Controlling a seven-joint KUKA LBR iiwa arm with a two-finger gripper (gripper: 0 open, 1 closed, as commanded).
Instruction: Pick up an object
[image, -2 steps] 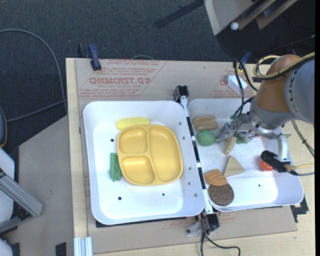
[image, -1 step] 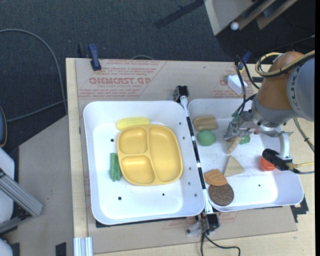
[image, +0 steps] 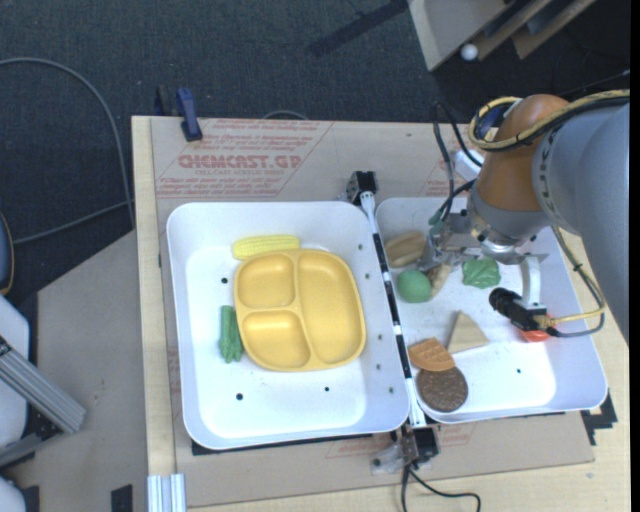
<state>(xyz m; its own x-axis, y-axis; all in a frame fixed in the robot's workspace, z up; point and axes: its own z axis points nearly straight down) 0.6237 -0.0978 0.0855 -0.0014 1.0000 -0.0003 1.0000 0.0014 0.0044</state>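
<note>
Green ball (image: 414, 286) lies just beside end effector (image: 437, 266).

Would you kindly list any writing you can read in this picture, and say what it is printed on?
"CHEMCAST GP": large red letters on the brown board under the bins; my best reading, as it is blurred.
Smaller red lines above and below it: too blurred to read.
Red print near the board's bottom edge: unreadable.

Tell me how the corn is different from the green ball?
The corn is yellow and long; the green ball is round. The corn lies in the left bin, touching the yellow plate; the green ball sits in the right bin, near the gripper. Both look like toy food.
</note>
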